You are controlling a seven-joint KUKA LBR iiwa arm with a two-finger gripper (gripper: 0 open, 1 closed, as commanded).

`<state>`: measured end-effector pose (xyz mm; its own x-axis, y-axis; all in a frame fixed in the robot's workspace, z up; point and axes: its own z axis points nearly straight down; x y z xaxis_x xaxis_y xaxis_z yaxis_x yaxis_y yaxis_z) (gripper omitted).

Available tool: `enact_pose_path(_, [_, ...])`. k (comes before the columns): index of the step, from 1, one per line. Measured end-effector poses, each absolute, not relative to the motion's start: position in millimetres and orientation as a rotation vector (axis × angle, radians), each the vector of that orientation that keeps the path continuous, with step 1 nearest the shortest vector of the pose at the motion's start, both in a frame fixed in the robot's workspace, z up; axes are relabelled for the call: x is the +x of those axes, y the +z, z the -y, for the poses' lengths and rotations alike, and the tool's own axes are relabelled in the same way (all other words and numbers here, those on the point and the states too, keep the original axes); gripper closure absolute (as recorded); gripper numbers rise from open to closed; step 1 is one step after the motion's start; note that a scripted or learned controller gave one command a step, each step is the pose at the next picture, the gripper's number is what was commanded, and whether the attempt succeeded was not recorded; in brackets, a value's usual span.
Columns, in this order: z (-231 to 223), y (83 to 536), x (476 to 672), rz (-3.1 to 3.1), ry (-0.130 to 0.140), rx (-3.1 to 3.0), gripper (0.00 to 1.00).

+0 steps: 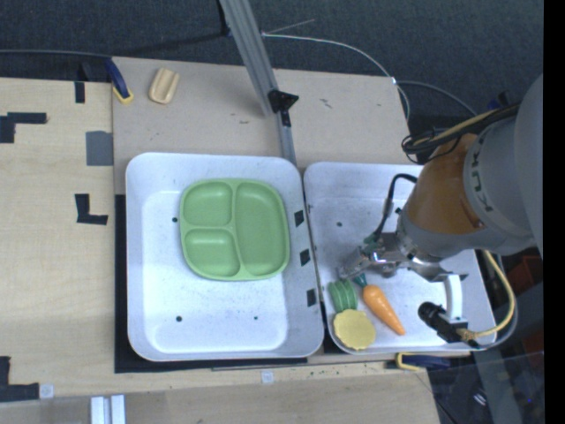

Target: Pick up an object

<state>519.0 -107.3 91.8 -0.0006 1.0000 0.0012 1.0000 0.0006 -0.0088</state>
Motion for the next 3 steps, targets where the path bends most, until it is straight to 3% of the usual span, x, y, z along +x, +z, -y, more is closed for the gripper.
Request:
enact_pose_path(1, [107, 105, 520.3, 2.221, 0.003, -2.215, 1.00])
enact_pose_path(3, [108, 206, 525.0, 2.225, -0.004, -2.223, 1.00])
